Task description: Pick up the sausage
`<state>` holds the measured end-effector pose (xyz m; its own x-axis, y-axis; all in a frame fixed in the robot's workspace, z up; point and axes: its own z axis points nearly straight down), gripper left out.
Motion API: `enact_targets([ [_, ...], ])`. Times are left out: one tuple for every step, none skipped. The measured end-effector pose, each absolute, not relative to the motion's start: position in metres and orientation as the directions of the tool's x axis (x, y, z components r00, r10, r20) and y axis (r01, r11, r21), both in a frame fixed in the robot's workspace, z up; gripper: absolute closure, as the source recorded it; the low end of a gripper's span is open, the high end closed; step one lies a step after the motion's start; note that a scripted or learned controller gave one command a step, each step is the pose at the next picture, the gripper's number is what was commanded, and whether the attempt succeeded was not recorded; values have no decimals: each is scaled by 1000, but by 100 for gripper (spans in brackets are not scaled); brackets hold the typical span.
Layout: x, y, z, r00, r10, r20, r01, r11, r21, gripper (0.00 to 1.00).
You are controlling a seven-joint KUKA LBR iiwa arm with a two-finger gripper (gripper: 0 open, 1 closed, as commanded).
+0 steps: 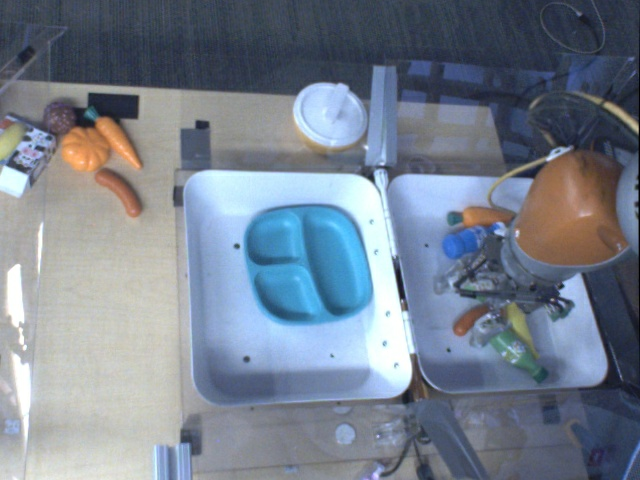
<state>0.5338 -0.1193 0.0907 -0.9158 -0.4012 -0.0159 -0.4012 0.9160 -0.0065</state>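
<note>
The end effector (490, 286) hangs low in the right bin (425, 353), just above the sausage (468, 320); its grip state cannot be told.

blue tray (305, 263) in left bin (215, 353) | lidded cup (330, 116) behind | green bottle (517, 351) in right bin (430, 368)

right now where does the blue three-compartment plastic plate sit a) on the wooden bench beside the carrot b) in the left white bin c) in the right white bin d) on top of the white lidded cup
b, the blue three-compartment plastic plate lies flat in the middle of the left white bin, apart from the clutter in the right white bin.
</note>
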Motion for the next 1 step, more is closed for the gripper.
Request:
enact_targets([
  [538, -118, 103, -917, -399, -27, -399, 917, -10, 100],
])
